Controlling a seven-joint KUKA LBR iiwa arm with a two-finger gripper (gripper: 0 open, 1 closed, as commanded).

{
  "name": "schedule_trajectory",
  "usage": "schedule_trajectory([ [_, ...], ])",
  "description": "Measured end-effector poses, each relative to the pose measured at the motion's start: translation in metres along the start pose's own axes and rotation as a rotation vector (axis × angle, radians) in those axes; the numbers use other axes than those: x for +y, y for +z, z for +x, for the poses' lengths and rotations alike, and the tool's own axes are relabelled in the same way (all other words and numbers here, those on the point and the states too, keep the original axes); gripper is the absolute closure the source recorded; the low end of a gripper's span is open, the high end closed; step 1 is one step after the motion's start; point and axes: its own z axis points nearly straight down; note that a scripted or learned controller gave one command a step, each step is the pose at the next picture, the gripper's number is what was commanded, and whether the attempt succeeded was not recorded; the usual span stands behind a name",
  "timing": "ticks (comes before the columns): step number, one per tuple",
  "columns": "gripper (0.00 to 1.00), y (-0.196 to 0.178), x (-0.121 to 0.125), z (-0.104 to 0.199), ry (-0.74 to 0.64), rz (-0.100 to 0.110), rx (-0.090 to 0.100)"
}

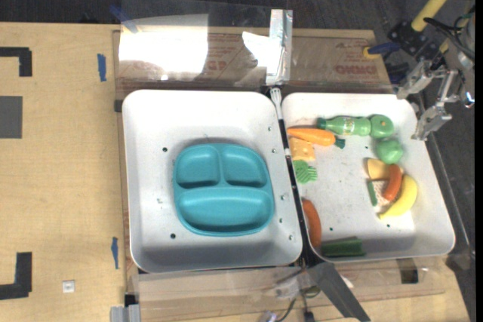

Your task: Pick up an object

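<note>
Banana (402, 200) is not yet grasped; claw (432, 111), its state not discernible, must be lowered over it.

Teal plate (223, 188), white bins (143, 117), yellow banana (403, 197)

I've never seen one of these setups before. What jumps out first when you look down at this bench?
The big teal divided plate lies alone in the left white bin. The right bin holds bright toy food: a banana near its right side, a carrot and a green bottle near the top. The gripper hangs over that bin's upper right corner.
</note>
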Motion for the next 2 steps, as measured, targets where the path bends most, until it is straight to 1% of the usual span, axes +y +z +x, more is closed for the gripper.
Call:
schedule_trajectory([
  [1, 0.0, 0.159, -0.015, 0.024, 0.018, 0.001, -0.003],
  [2, 0.0, 0.166, 0.01, 0.051, 0.023, 0.01, -0.022],
])
